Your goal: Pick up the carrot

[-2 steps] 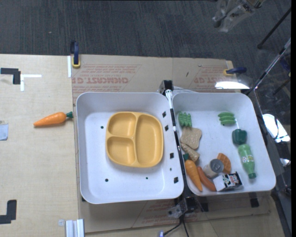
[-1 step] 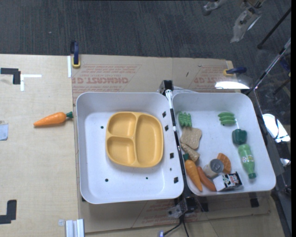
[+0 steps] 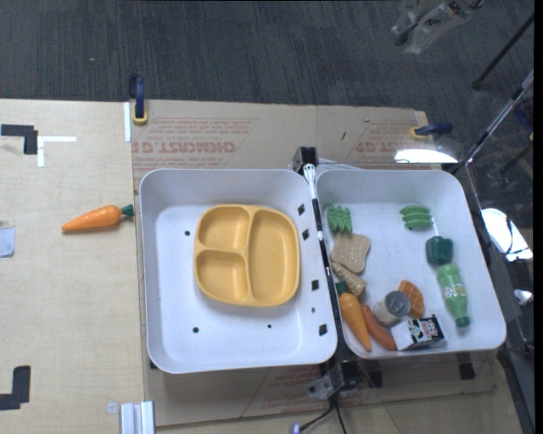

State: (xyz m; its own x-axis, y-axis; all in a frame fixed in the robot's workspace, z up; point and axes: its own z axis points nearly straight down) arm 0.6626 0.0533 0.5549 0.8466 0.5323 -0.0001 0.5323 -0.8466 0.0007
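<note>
Bench [image 3: 68, 322]: pale wood with a cardboard sheet under both bins.
Left bin [image 3: 229, 349]: holds a yellow divided plate [image 3: 249, 254] at its middle.
Right bin [image 3: 472, 222]: crowded with toy food, among it a green bottle [image 3: 452, 293], bread slice [image 3: 350, 252] and small tin [image 3: 396, 303].
Gripper [image 3: 431, 20]: blurred at the top right over the dark floor, well apart from both bins; whether it is wide or narrow cannot be told.
Loose carrot [image 3: 95, 219]: lies on the bare bench, left of the left bin, leaf end towards it.
Binned carrots [image 3: 355, 320]: two side by side at the right bin's near left corner.
</note>
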